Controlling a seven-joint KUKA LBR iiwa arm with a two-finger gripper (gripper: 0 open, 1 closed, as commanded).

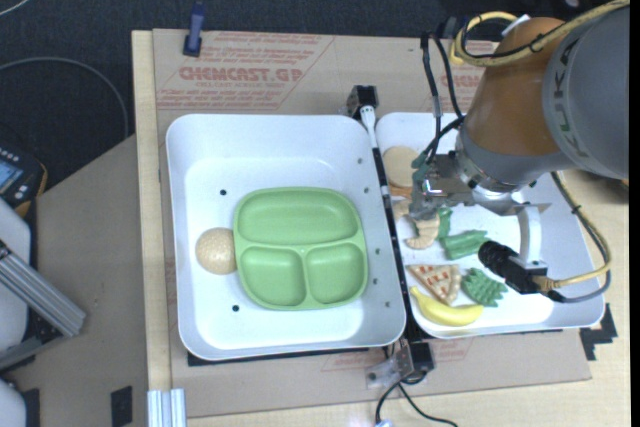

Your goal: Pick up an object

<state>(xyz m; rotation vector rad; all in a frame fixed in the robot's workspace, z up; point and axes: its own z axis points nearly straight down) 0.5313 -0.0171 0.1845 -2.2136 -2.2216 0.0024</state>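
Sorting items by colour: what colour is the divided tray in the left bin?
Light green; the divided tray shows clearly in the camera view.

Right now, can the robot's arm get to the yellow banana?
Probably yes. The banana lies in the open at the near edge of the right bin, nothing on top of it. The gripper hangs over the same bin, farther back, with a pizza slice between them.

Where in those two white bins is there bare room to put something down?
The left bin has bare floor behind the green tray and along its front. The right bin is crowded: banana, pizza slice, green pieces and the gripper there.
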